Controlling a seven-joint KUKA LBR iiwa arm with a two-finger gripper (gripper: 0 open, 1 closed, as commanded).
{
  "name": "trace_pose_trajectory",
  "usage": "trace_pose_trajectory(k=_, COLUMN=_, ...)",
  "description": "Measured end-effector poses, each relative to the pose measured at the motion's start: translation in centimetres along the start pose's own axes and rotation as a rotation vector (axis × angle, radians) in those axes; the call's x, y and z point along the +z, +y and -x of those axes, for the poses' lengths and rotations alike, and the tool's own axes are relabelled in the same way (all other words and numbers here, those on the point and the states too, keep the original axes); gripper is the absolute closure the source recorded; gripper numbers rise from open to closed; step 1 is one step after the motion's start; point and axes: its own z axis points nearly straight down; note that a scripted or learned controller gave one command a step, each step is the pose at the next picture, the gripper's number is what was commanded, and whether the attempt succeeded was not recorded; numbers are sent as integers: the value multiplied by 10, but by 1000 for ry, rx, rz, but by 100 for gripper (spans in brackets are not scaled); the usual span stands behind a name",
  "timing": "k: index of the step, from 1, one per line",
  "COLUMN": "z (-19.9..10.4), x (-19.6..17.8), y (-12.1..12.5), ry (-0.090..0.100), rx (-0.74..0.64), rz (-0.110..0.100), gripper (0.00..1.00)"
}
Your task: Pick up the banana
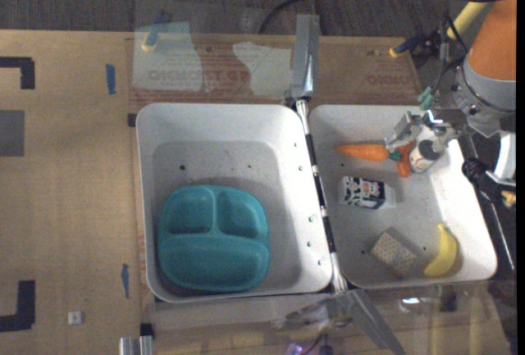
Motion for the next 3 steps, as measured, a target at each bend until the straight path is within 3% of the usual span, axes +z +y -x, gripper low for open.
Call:
trace_pose_trajectory(k=1, z=31, x=119, y=-75, ry=1, rx=-78, rz=-1, gripper=0)
trace_pose_trajectory(k=2, z=75, x=173, y=-87, ry=-2, rx=-140, rz=8, gripper=0)
trace_pose_trajectory(k=3, z=98, x=173, y=-86, ry=9, rx=-444, rz=7, gripper=0)
